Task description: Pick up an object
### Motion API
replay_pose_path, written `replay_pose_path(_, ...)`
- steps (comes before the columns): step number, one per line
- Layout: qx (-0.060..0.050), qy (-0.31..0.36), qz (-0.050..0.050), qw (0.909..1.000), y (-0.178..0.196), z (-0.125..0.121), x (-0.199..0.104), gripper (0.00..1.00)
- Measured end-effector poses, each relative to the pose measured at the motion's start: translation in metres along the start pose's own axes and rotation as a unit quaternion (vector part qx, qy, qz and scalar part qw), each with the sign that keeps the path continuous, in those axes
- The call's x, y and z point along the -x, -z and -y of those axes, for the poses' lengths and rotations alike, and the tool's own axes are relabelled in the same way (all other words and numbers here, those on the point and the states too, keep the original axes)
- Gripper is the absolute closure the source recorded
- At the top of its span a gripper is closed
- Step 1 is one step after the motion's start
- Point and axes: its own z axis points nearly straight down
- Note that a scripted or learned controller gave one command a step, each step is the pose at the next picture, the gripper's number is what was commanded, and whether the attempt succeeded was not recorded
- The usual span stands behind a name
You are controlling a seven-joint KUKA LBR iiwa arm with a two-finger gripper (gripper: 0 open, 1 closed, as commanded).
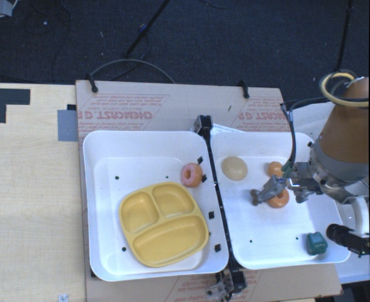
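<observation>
The claw (268, 192) is down in the right bin (260, 250), reaching in from the right at the end of the grey arm (336, 162). Its dark tips lie toward the bin's middle, and an orange ball (278, 198) sits right against them on their right side, touching or nearly so. I cannot tell whether the ball is between the tips or just beside them, nor whether the claw is apart or together.

A second orange ball (274, 168) lies just above it, and a pale round ball (234, 168) lies farther left, near the divider. A green block (316, 243) rests in the near right corner, well apart.

The left bin (103, 168) holds a yellow divided plate (164, 223) and a pink donut (191, 175) beside it.

The move turns on that nearest orange ball: it lies at the claw's own tips, so little travel seems needed.
</observation>
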Motion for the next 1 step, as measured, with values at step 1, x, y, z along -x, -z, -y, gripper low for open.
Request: replay_pose_path(1,-0.002,0.0,0.0,1.0,-0.0449,0.0058,0.0009,0.0)
